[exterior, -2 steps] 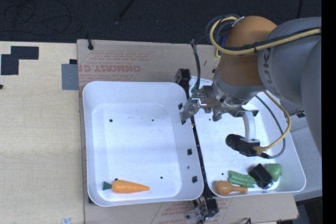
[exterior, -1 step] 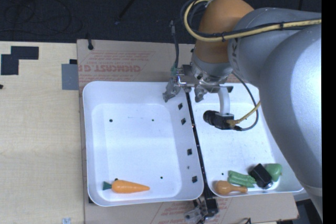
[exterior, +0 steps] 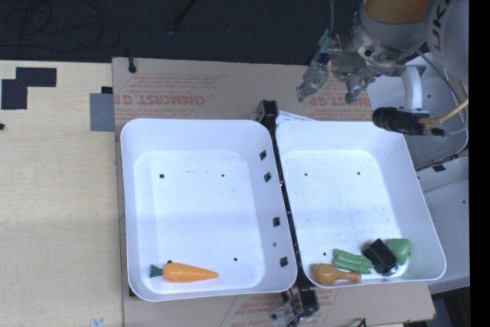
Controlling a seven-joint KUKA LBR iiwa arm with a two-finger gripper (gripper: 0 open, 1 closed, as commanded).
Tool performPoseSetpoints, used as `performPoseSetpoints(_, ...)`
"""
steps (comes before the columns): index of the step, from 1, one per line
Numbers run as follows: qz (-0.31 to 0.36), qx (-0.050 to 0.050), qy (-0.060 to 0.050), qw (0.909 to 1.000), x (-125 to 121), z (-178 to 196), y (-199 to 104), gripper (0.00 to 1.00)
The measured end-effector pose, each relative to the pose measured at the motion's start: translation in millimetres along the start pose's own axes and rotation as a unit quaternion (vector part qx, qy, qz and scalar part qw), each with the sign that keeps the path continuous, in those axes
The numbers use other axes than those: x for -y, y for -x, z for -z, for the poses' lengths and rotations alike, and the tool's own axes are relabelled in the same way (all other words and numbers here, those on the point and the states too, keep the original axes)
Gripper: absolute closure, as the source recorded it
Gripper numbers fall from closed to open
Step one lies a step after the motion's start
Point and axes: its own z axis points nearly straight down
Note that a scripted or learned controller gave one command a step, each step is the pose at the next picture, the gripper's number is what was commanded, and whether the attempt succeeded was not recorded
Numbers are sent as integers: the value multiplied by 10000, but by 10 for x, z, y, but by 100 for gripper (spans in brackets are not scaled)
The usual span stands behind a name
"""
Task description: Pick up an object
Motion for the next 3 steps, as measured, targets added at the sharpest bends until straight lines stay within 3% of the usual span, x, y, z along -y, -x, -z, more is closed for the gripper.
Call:
performPoseSetpoints(1, 15, -2, 7, 10000, 14, 1940, 319, 0)
performPoseSetpoints(2, 53, -9, -106, 9999, 7, 1919, 287, 100)
performPoseSetpoints(3, 61, -26, -96, 9999, 59, 1958, -448, 100)
